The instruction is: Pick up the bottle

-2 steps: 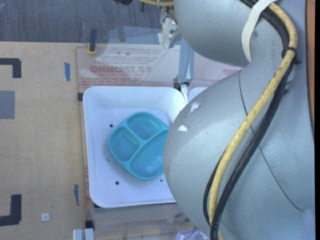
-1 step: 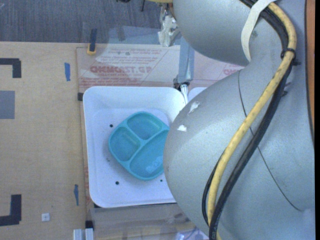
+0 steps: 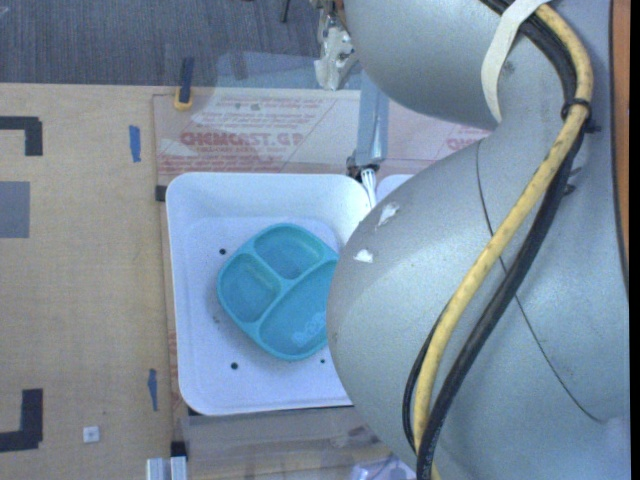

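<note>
One grey arm (image 3: 480, 248) takes up most of the right half of the view, its rounded casings stacked from the top edge down to the near edge, with a yellow cable (image 3: 500, 248) and a black one running along them. The arm's bulk covers the pincer, so I cannot tell how it stands or whether it has hold of anything. The wooden desk (image 3: 80, 268) spreads to the left, marked with black tape squares and short blue strips. On it, the left white bin (image 3: 190, 208) lies partly under the arm, which hides its right side. Inside that bin rests a teal divided plate (image 3: 275, 288) with three compartments, lying flat towards the bin's right, its right edge lost behind the arm. A slim corner of the second white bin (image 3: 395, 181) peeks out just right of the first at the far side. The bottle is nowhere to be made out.
</note>
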